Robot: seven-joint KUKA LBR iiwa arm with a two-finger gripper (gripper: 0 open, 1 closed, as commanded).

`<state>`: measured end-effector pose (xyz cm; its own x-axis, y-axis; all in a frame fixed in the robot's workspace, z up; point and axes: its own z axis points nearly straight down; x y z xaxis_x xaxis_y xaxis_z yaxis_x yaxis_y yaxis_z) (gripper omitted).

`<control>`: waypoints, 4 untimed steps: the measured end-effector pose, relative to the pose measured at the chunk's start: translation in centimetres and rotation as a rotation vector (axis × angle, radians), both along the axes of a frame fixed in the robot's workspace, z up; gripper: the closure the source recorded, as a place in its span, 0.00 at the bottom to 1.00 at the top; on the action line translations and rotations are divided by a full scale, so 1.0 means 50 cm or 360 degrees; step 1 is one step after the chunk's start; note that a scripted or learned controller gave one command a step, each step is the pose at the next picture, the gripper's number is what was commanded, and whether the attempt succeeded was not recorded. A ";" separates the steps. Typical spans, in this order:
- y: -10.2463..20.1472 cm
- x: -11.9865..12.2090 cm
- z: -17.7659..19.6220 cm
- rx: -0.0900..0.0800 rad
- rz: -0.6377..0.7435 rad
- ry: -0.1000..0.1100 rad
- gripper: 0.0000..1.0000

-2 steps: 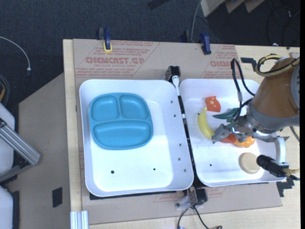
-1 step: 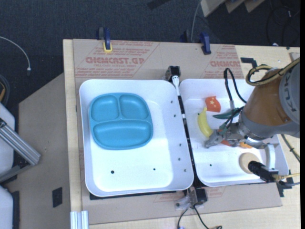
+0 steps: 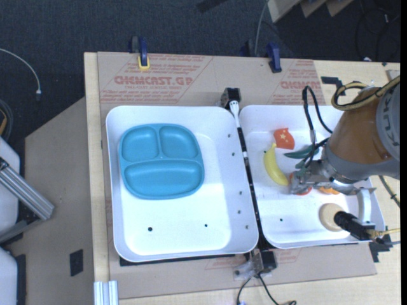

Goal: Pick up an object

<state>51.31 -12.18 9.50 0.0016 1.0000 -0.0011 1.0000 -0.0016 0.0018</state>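
Observation:
In the right bin [image 3: 286, 234] lie a yellow banana [image 3: 275, 166], a small red-orange piece [image 3: 283, 138] behind it, and a round beige roll [image 3: 331, 216] near the front right. My gripper [image 3: 301, 182] hangs low over the bin just right of the banana, above something red and orange that its body mostly hides. The arm's grey and orange wrist [image 3: 356, 142] covers the bin's right side.
The left bin [image 3: 184, 234] holds a blue three-compartment plate [image 3: 163, 159]. A black divider strip [image 3: 245, 170] runs between the bins. Black cables [image 3: 311, 116] loop over the right bin's back, and clamps [image 3: 273, 56] sit on the bench's far edge.

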 end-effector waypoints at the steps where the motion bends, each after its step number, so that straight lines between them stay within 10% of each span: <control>1: -0.004 -0.017 0.114 -0.0001 0.0002 -0.0003 1.00; 3: -0.022 -0.016 0.259 -0.0001 0.0004 -0.0003 1.00; 4: 0.088 -0.015 0.278 0.0001 0.0007 -0.0001 1.00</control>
<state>50.56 -7.76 23.39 -0.0029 1.0000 -0.0002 1.0000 0.0029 0.0026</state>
